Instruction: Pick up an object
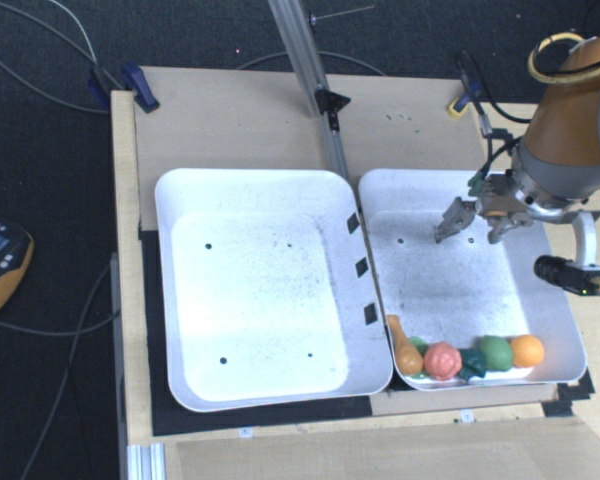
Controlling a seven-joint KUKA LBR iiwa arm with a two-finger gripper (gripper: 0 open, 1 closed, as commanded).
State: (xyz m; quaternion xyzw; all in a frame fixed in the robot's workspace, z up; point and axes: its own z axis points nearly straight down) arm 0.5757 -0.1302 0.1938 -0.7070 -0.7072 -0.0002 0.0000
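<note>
End effector [475, 220] hangs spread and empty over the right bin [420, 193]; best descend squarely over the orange ball [527, 349].

1. Two shallow white bins sit side by side on the bench: the left bin [250, 288] and the right bin [460, 288].
2. The arm [570, 118] reaches in from the right, its gripper [475, 223] hanging over the upper part of the right bin with its two fingers spread apart and nothing between them.
3. Along the right bin's near edge lies a row of small things, well apart from the gripper: an orange carrot-like piece [404, 348], a pink ball [441, 360], a dark teal piece [472, 364], a green ball [496, 352] and an orange ball [527, 349].
4. A metal pole [300, 38] slants up from between the bins.
5. A handheld controller [0, 263] lies on the dark floor at far left.
</note>
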